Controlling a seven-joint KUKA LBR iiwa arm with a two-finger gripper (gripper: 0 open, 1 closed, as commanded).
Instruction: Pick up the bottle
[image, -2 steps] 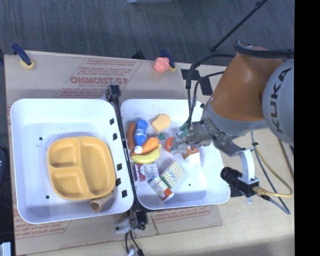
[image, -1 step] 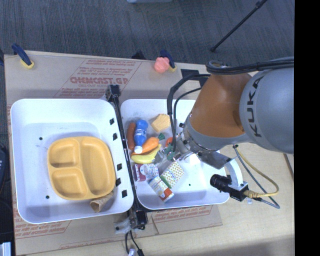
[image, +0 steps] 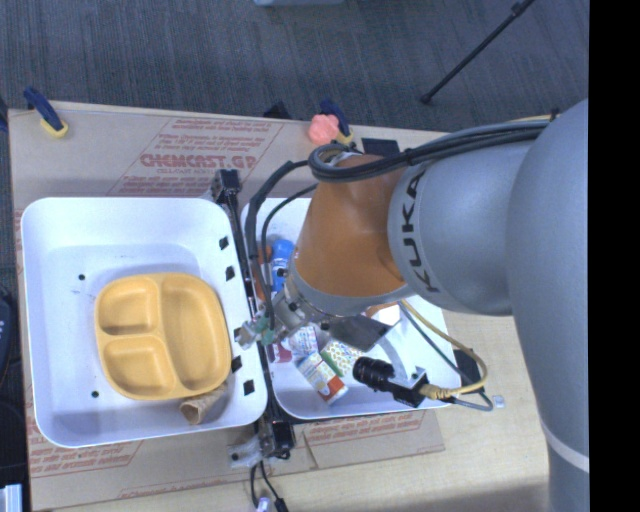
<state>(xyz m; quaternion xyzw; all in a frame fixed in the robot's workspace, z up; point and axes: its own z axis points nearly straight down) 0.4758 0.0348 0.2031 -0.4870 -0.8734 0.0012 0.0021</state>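
Grey arm with its orange band (image: 350, 235) looms over the right white bin (image: 420, 408), hiding much inside. Beneath it a small white bottle with a red-and-green label (image: 322, 373) lies tilted near the front wall. Whether the gripper (image: 283, 318) holds anything cannot be told.

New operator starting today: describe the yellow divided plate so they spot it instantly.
Start at the left white bin. The yellow plate lies flat on its floor, moulded into three compartments. Its only neighbour, a small tan cone-shaped piece, sits by its lower edge and is far smaller.
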